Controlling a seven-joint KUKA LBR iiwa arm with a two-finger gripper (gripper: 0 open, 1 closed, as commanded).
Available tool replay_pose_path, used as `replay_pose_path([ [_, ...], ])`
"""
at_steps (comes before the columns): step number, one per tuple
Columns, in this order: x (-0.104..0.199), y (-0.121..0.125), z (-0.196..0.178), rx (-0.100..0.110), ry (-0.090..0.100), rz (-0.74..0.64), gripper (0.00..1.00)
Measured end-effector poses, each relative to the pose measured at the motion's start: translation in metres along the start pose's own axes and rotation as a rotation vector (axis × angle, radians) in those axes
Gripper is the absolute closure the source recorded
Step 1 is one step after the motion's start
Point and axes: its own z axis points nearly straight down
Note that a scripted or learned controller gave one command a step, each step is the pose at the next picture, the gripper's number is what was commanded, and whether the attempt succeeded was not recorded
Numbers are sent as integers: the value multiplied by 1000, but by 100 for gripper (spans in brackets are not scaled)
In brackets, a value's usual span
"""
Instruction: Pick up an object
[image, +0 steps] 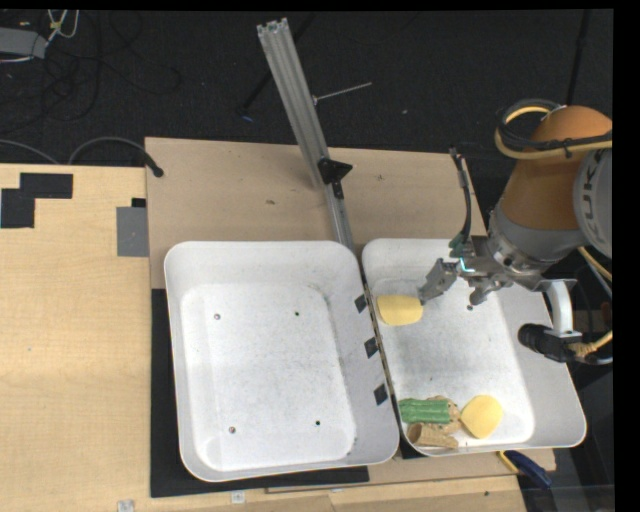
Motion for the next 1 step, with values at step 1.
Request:
replay_pose_path([
  [1, -1, 1, -2, -5, -1, 2, 0],
])
